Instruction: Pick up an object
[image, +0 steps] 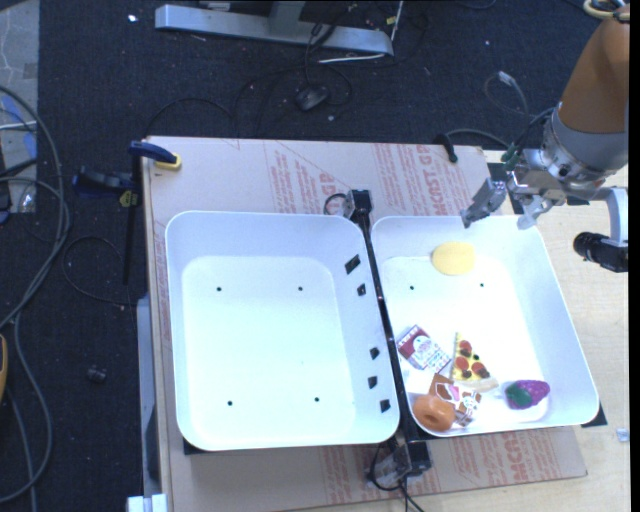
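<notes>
the gripper (507, 203) hangs at the right bin's (560, 300) twelve o'clock rim, fingers spread wide and holding nothing. nearest is a yellow round object (453, 258), alone at its seven o'clock with open floor all round. the risk, as i judge it, is a low descent clipping the rim. the small packet (423, 349), pizza-slice toy (466, 366), orange toy (434, 410) and purple toy (526, 393) crowd the six o'clock wall, leaving little finger room. the left bin (190, 300) lies at nine o'clock.
</notes>
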